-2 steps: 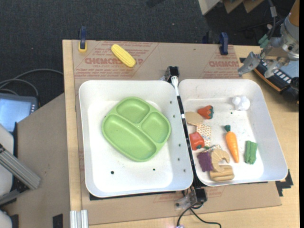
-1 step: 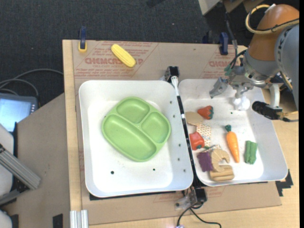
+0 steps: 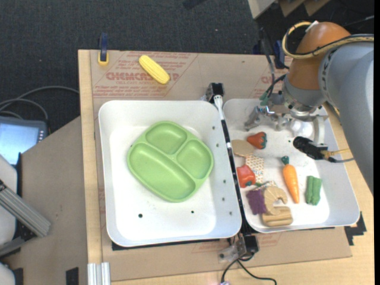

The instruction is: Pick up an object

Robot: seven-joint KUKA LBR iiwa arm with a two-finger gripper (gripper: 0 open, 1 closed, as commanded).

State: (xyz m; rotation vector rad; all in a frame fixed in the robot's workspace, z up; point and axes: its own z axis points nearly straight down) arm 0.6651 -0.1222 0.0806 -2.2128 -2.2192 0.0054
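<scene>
My gripper [image 3: 265, 119] hangs over the far end of the right bin [image 3: 338, 215], open with nothing between its fingers. Just in front of it lies a small red fruit with a green top [image 3: 256, 139]. Farther forward in the same bin are an orange carrot [image 3: 290, 181], a green pickle [image 3: 313, 190], a red pepper piece [image 3: 245, 174], a waffle-patterned piece [image 3: 255, 161], a beige piece [image 3: 240, 148], a purple piece [image 3: 256, 200] and tan bread-like pieces [image 3: 276, 211].
The left bin [image 3: 119, 218] holds a green divided plate [image 3: 170, 159]. A yellow corn cob [image 3: 154, 69] lies on the cardboard behind the left bin. A black clip [image 3: 215, 90] sits where the bins meet at the back.
</scene>
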